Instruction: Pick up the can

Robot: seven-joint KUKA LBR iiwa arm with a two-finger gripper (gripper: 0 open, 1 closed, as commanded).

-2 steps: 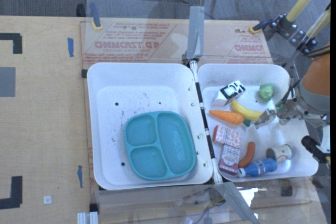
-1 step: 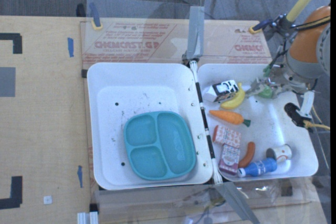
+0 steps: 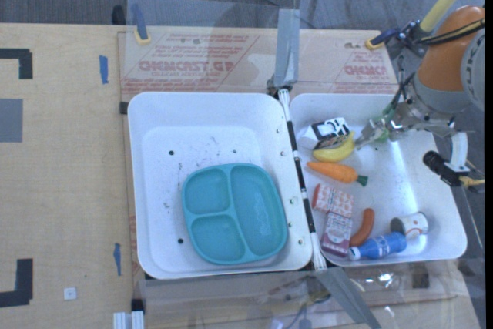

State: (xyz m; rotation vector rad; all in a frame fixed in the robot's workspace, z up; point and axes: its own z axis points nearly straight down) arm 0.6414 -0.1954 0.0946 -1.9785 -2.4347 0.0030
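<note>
The can (image 3: 414,225) is small and white with red marks. It lies on its side near the front right corner of the right bin (image 3: 439,189), its dark end facing left. My gripper (image 3: 377,132) hangs over the back of that bin, just right of a banana (image 3: 335,150). It is well behind the can and apart from it. The grey arm with its orange band (image 3: 443,62) reaches in from the upper right.
The right bin also holds a black-and-white carton (image 3: 330,128), a carrot (image 3: 334,172), two red-and-white packets (image 3: 333,200), a sausage (image 3: 362,226) and a blue bottle (image 3: 379,246) touching the can's front. The left bin (image 3: 154,127) holds a teal divided plate (image 3: 233,213).
</note>
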